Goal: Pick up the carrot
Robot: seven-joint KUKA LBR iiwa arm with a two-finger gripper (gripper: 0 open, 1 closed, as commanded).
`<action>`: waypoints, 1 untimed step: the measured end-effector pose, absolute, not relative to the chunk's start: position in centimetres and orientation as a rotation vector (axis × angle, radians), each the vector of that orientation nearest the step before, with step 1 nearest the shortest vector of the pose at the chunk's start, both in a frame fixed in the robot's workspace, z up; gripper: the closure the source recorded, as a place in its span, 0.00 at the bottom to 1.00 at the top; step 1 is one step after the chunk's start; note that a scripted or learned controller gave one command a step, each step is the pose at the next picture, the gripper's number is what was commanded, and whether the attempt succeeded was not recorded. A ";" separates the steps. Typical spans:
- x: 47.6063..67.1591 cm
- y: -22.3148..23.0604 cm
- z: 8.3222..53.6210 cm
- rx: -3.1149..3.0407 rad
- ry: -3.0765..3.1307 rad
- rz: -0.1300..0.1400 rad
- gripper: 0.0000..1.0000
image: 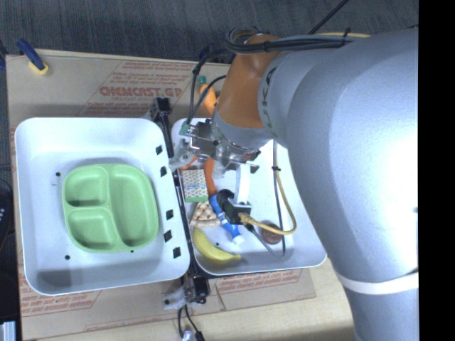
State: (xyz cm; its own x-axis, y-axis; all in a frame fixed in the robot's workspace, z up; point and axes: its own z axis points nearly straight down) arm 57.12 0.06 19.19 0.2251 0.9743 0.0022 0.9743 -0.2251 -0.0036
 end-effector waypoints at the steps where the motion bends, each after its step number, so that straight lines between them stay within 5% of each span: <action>1: 51.0 -1.6 20.2 -2.543 -1.838 0.007 0.00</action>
